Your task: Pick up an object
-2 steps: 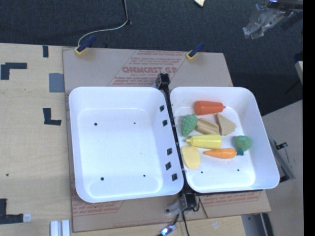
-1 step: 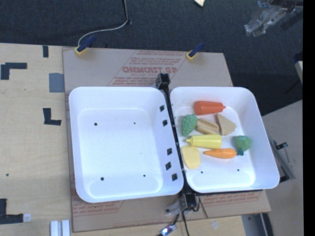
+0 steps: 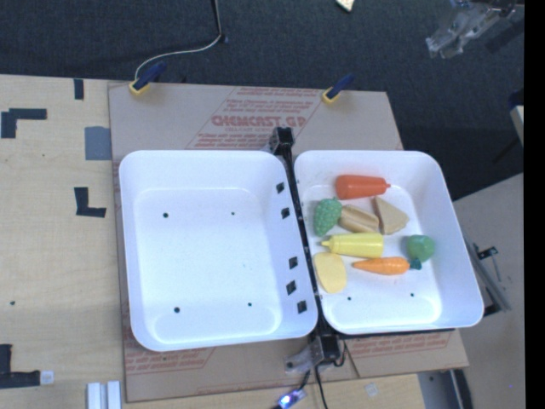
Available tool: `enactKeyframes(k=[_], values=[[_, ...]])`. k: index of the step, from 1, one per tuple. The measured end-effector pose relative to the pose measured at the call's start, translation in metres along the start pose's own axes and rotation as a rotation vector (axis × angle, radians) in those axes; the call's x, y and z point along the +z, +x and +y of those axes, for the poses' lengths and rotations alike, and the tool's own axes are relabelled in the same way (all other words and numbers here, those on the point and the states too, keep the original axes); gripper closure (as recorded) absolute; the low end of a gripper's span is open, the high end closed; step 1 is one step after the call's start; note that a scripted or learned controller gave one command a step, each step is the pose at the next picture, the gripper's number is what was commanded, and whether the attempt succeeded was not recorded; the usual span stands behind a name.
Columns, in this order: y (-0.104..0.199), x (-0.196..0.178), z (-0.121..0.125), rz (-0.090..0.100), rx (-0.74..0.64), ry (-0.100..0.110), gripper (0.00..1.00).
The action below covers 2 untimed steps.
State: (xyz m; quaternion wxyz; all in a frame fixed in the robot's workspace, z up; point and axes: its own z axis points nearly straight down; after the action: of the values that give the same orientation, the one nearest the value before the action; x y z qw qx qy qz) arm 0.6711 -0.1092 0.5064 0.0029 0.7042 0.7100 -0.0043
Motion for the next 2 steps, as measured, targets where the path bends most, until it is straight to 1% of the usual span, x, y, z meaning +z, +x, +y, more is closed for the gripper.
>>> enactKeyframes(k=[2], values=[[0.0010,-0.0198,0.0007,-0.003,-0.001,0.000,1.00]])
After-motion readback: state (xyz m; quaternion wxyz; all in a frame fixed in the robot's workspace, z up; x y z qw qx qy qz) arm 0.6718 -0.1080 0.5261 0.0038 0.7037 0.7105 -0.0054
